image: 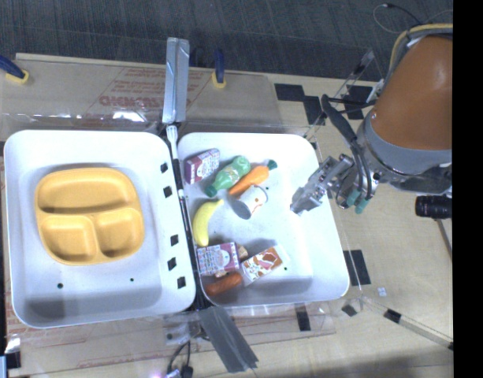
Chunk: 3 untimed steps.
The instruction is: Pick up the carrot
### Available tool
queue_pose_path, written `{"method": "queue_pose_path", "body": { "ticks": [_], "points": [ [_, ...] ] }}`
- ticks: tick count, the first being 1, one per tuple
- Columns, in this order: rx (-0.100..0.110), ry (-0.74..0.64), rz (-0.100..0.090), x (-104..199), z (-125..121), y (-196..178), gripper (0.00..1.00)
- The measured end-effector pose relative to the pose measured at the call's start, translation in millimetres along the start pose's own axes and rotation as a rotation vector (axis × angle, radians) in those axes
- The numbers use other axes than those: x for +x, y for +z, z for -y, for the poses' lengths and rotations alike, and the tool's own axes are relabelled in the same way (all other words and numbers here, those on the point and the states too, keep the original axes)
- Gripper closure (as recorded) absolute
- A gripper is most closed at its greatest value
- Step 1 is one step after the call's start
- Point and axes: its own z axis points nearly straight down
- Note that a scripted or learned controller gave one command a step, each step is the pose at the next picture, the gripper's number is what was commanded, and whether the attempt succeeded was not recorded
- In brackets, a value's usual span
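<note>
The carrot (250, 178), orange with a green tip, lies in the upper middle of the right bin (316, 270). It rests between a green bottle (228, 175) and a small white cup (252, 202). My gripper (306, 199) hangs over the right part of that bin, right of the carrot and apart from it. Nothing shows between its fingers.
The right bin also holds a maroon carton (200, 166), a banana (204, 220), two small snack packs (241, 262) and a sausage (223, 283). A yellow divided tray (90, 213) sits in the left bin (28, 290). The arm's grey and orange body (410, 101) looms at the right.
</note>
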Motion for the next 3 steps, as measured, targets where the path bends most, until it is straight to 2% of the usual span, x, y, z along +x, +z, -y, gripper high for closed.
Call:
{"method": "queue_pose_path", "body": {
  "ticks": [1,2,3],
  "points": [
    [0.001,-0.032,-0.001,33.2,-42.4,37.6,1.0],
    [-0.001,-0.218,0.002,35.5,-45.1,-86.6,1.0],
    [0.001,-0.229,-0.003,39.3,-50.1,52.5,1.0]
  ]
}}
